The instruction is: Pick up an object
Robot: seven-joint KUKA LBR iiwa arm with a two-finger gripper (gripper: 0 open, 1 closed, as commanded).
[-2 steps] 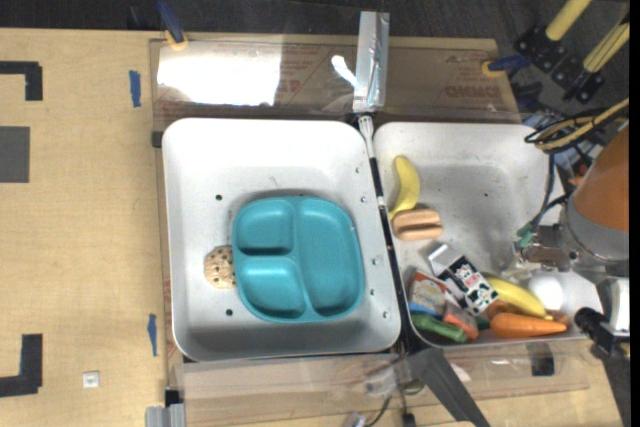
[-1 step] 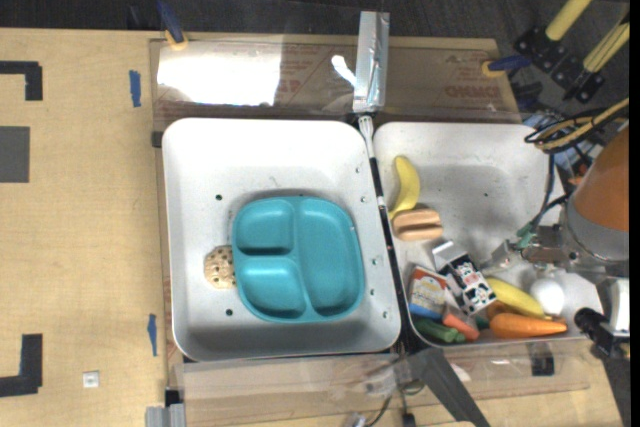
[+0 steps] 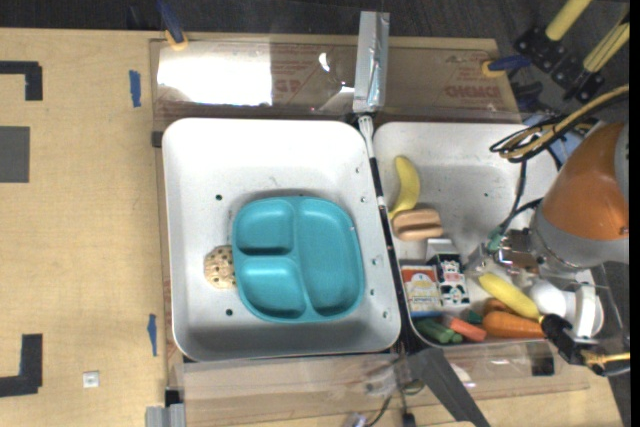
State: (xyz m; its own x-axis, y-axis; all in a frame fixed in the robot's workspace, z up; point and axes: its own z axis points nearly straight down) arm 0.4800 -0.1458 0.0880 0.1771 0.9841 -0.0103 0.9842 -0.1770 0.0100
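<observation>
Teal divided plate [image 3: 297,257] lies in the left bin [image 3: 190,155], three compartments, set toward the near side. A speckled tan cookie [image 3: 219,266] sits just beside the plate's left edge, touching or nearly so.

Right bin [image 3: 470,150] carries the clutter:
- curved banana [image 3: 405,185] close to the dividing wall, far end of the group
- hot dog in a bun [image 3: 417,221] just below that banana, touching its lower tip
- two small printed cartons, one red-and-white [image 3: 421,287], one with dark figures [image 3: 453,281], side by side
- second yellow banana [image 3: 508,294] lying at a slant, right of the cartons
- orange carrot [image 3: 512,323] just beneath that second banana
- green piece [image 3: 432,326] and a reddish-orange piece [image 3: 466,326] along the near wall, too small to name

Arm enters from the right, orange band [image 3: 595,200] over the right bin's edge, cables looping above it. Gripper [image 3: 497,253] hangs low over the right bin, right of the cartons and just above the second banana. Whether it is spread or closed cannot be told from this angle; nothing can be seen held in it. Every object lies on a bin floor
</observation>
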